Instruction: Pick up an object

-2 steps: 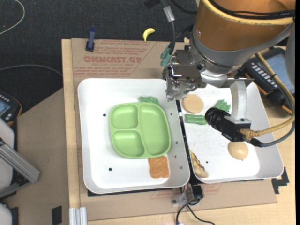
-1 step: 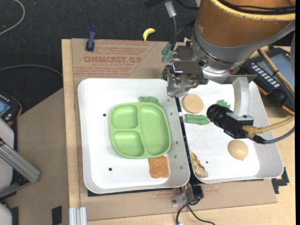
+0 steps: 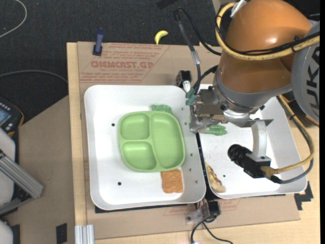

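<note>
Brown cardboard sheet (image 3: pixel 127 62) (red print) lies under both shallow white plastic bins (image 3: pixel 101 136); small yellow curved piece (image 3: pixel 161 35) and blue clip (image 3: pixel 98 42) near its far edge.

Bench (image 3: pixel 127 70), brown board top; two white bins side by side: left bin (image 3: pixel 101 136), right bin (image 3: pixel 284 136).

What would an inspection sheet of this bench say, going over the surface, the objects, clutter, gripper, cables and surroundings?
Surface: two white bins, left bin and right bin, side by side on a brown board.
Job's things: green divided plate, orange piece and green scrap in left bin; green piece and tan item in right bin.
Clutter: blue clip, yellow item behind the bins.
Gripper: gripper over the bins' shared edge; fingers hidden.
Cables: black cables on the arm.
Surroundings: dark floor.
</note>
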You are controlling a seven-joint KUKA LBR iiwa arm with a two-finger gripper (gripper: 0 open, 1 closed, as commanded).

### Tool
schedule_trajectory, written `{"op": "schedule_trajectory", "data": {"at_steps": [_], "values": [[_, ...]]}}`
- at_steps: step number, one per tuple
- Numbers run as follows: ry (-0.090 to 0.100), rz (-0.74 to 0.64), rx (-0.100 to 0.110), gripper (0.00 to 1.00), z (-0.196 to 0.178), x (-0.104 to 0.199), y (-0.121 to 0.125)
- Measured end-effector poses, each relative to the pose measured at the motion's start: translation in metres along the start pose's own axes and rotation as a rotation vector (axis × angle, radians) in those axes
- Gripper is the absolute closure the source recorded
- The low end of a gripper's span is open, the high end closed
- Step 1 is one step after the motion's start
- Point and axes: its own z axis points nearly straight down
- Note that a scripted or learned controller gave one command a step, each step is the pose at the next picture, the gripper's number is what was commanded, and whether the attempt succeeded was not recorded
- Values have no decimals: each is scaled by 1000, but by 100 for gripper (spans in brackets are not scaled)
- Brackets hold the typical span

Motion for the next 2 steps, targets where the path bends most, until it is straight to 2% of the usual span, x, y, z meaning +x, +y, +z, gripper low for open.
{"op": "schedule_trajectory", "data": {"at_steps": [1,2], "values": [[4,1,-27,100,-104,-60,1],[5,-11,-14,100,-96,-12,0]]}}
